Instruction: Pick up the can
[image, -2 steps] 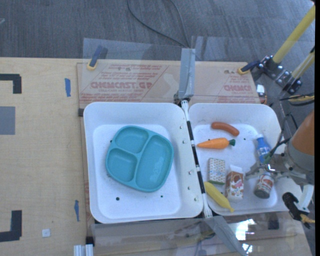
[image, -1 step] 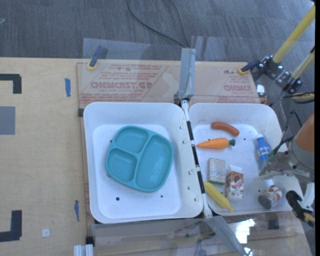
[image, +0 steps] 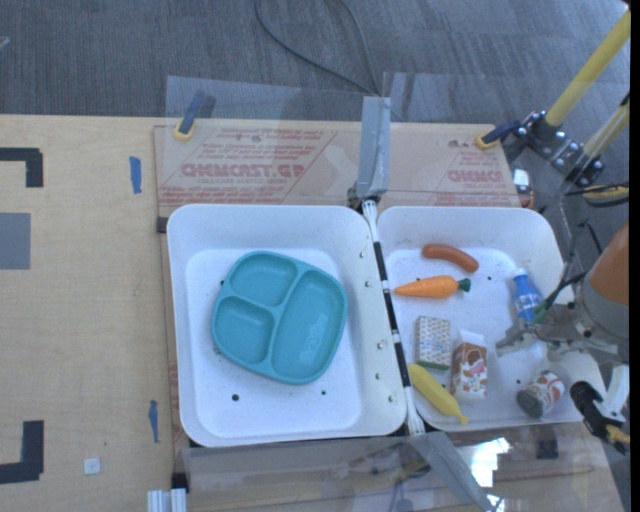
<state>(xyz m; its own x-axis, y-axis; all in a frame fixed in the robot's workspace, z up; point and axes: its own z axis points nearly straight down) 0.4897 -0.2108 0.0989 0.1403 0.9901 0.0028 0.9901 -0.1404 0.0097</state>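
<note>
arm (image: 612, 290) cropped at right edge

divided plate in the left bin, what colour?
Teal, plain, no pattern: the three-compartment plastic plate, clearest in the camera view.

I see the can (image: 541, 393) lying on its side in the right bin's (image: 500, 228) near right corner, its grey end facing me, red and white label.

A pale wooden tabletop (image: 80, 330) carries black tape marks (image: 24, 165) and short blue tape strips (image: 135, 174). Beyond its far edge lies grey carpeted floor (image: 120, 45), crossed by a dark cable (image: 320, 55). Yellow poles (image: 590, 65) slant at the upper right.
</note>
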